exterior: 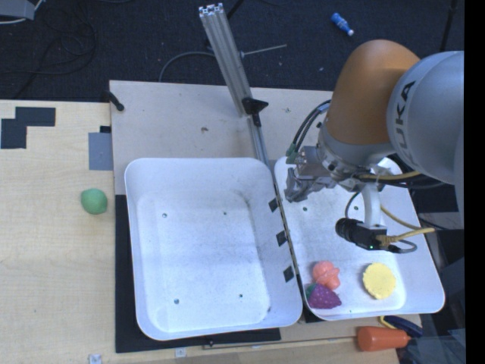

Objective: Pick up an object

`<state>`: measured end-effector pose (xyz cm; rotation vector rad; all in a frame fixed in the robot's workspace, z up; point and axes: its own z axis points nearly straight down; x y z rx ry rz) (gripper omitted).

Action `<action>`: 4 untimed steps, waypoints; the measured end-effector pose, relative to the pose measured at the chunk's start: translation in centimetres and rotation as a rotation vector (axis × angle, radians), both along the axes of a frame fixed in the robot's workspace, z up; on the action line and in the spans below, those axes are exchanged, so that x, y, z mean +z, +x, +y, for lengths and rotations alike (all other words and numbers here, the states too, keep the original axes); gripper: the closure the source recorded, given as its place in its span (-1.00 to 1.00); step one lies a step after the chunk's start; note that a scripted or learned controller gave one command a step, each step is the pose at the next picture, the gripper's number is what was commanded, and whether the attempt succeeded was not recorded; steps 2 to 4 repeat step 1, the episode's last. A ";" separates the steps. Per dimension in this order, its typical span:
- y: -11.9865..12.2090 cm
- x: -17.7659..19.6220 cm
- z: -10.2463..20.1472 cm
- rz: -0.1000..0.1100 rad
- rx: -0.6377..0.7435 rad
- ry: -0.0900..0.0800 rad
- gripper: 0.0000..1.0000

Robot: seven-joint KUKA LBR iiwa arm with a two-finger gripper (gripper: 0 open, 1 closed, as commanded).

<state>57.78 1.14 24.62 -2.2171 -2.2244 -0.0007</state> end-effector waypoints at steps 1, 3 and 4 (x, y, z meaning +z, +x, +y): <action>-0.1 0.6 5.4 0.000 0.000 0.000 1.00; -0.1 0.6 5.4 0.000 0.000 0.000 1.00; -0.1 0.6 5.4 0.000 0.000 0.000 1.00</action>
